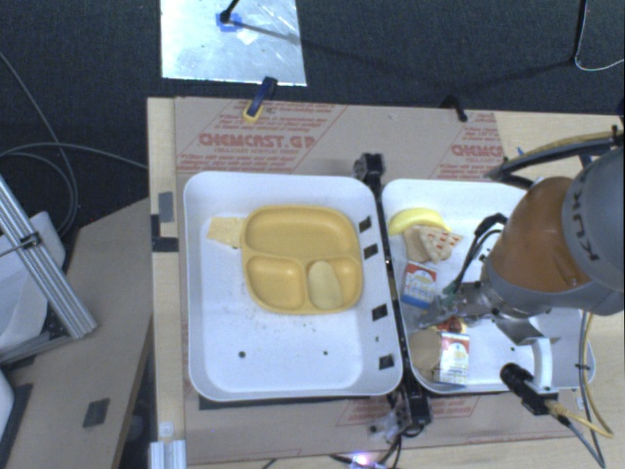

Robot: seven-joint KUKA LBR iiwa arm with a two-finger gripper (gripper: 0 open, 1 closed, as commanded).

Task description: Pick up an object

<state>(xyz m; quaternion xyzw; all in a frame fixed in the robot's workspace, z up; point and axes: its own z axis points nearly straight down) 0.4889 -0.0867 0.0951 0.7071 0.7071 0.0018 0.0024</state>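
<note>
My claw was low in the right bin, finger state indeterminate, small carton just below it, red-and-white box just above-left, yellow tray well left.

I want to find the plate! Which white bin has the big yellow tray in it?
The left bin, the one farther from the arm. A yellow divided tray lies in it; the right bin holds small packets instead.
</note>
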